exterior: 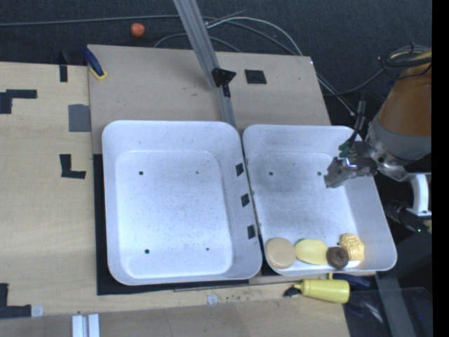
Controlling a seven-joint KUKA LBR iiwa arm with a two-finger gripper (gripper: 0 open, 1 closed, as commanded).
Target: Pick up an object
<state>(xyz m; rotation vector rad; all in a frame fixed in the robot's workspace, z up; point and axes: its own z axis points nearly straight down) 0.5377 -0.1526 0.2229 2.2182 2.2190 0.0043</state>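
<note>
The right bin (309, 146) holds several small items along its near edge: a tan round disc (280, 253), a yellow-green lemon-like piece (311, 250), a dark brown round piece (338, 257) and a yellow-orange ridged piece (352, 246). My gripper (338, 173) hangs over the right side of this bin, well above and behind those items. Nothing shows between its fingers.
The left bin (119, 188) sits beside the right one. A yellow tool with a black tip (323, 290) lies on the bench just in front of the right bin. A grey slanted pole (200, 41) rises behind the bins, and cables (280, 44) trail at the back.
</note>
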